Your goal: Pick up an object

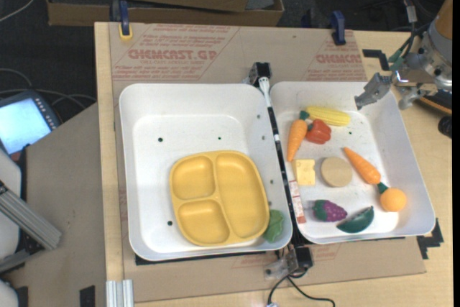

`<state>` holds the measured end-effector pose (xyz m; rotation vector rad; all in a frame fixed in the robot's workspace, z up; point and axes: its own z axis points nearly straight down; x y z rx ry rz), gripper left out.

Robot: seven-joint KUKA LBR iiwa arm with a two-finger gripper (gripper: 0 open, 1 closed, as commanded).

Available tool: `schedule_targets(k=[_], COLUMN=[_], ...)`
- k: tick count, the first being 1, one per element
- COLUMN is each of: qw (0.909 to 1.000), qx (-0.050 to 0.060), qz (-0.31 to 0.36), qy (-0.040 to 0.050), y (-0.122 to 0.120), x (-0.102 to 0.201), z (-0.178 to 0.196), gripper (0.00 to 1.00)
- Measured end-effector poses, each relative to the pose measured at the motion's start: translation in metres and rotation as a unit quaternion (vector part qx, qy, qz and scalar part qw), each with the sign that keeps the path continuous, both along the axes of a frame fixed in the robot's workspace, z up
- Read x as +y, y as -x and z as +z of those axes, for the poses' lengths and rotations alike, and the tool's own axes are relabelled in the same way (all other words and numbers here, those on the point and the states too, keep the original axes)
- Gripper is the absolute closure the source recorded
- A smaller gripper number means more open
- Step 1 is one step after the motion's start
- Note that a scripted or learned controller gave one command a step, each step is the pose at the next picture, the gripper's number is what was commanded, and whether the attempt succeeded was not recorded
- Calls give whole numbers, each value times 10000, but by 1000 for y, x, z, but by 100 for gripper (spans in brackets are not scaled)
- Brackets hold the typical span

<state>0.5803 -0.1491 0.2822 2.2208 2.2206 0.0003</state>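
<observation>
While the robot's hand (388, 88) hangs over the upper right corner of the right bin (415, 176), its two fingers spread apart and pinching nothing, the toy food lies below it untouched. One finger (372, 91) points down-left over the bin's rim, the other (410, 97) sits nearer the arm.

Right bin, top to bottom: a yellow corn cob (328, 116) lying flat near the back wall; a red pepper (318, 131) just under it, touching an orange carrot (295, 139) w/ a green tip that leans along the left wall. Mid-bin: a pale yellow cheese block (305, 172) beside a tan round cookie (336, 172). A second, longer carrot (361, 165) runs diagonally toward an orange fruit (392, 198) near the front right. At the front: purple grapes (328, 210) next to a dark green wedge (356, 220).

Left bin (144, 154): a yellow divided tray (218, 196), three compartments, nothing in them; a green leafy piece (275, 225) just beside its lower right corner.

Both bins sit on a brown board (180, 50) clamped to the table.
</observation>
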Motion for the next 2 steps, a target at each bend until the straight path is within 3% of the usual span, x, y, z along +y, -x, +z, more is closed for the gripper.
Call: schedule_targets(k=[1,2], qw=[10000,10000], qx=[16,-73], qz=[22,-8], qy=[-10,22], y=[-45,-43], x=[45,36], z=[-78,-178], gripper=[0,0])
